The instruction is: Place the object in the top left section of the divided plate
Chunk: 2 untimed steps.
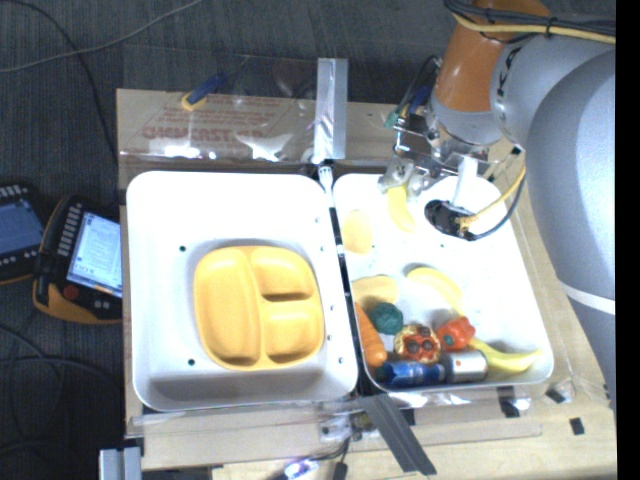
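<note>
Toys (430, 346) are being seen piled at the right bin's (520, 268) near edge, well apart from the plate (260, 303) in the left bin. Light, stiff, smooth plastic is being judged; narrow sides are being advised. Gripper (410, 173) state cannot be told.

A robotics lab — a grey industrial arm (570, 138) reaches over a worktop (140, 128) with two white bins (160, 198) (toy food inside), beside a teach pendant (85, 263) and loose cables on carpet.
</note>
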Motion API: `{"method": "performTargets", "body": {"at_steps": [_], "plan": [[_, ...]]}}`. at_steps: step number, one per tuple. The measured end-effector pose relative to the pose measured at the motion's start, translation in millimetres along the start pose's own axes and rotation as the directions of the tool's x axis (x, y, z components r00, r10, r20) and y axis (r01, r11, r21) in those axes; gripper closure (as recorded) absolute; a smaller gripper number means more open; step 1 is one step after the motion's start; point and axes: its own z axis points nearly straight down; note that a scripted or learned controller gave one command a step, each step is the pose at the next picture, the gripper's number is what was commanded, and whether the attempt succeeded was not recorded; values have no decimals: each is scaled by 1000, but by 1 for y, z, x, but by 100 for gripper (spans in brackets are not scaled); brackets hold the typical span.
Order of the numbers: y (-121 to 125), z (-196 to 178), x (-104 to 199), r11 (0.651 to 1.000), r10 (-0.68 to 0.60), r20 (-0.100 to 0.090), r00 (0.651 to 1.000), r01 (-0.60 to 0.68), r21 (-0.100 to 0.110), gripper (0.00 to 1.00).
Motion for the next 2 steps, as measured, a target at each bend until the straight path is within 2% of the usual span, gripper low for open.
{"method": "performTargets", "body": {"at_steps": [1,2], "plan": [[-58,5,28,993,-114,-5,993,114,1,100],[-3,23,45,958,-287,-2,958,287,-2,100]]}}
